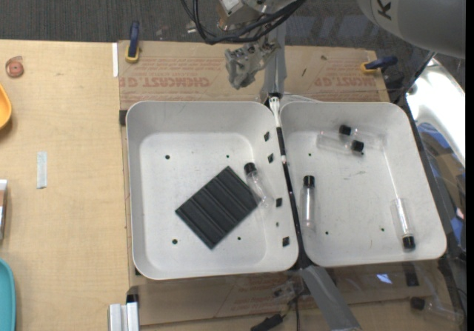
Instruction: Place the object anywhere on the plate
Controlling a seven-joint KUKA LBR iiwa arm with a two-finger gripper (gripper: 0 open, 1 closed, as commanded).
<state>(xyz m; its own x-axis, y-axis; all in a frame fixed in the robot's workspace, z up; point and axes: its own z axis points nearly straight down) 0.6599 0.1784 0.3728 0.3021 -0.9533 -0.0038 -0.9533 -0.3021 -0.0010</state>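
Note:
A dark ribbed square plate (217, 206) lies turned like a diamond on the floor of the left bin (148, 174). A clear tube with a black cap (254, 181) lies beside the plate's right corner, cap toward the back, touching or just overlapping its edge. My gripper (249, 69) hangs high over the back rim where the two bins meet, well behind the plate and the tube. Nothing is visible in it.
The right bin (415, 174) holds several more clear black-capped tubes: one near its left wall (307, 201), two at the back (348, 138), one at the front right (403, 223). Cardboard (178, 70) lies behind the bins, and a wooden bench top (59, 174) lies to the left.

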